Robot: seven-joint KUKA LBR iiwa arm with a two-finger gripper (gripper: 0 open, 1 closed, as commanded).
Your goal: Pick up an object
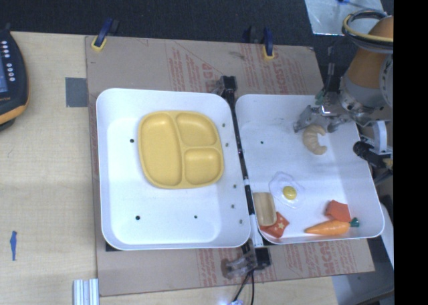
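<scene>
In the right bin (267, 113) lie several toy foods. A tan croissant (315, 140) rests near the bin's far right part. My gripper (321, 120) sits just behind the croissant, its fingers spread to either side with nothing between them. A fried egg (287, 190) lies in the middle. Toward the front are an orange carrot (329, 228), a red-orange piece (338, 210), a slice of bread (264, 207) and a red slice (275, 227).
The left bin (120, 183) holds a yellow divided plate (180, 148). A black divider strip (237, 156) runs between the bins. Blue clamps (268, 46) hold the cardboard at the back. A pendant (10, 76) lies at the far left.
</scene>
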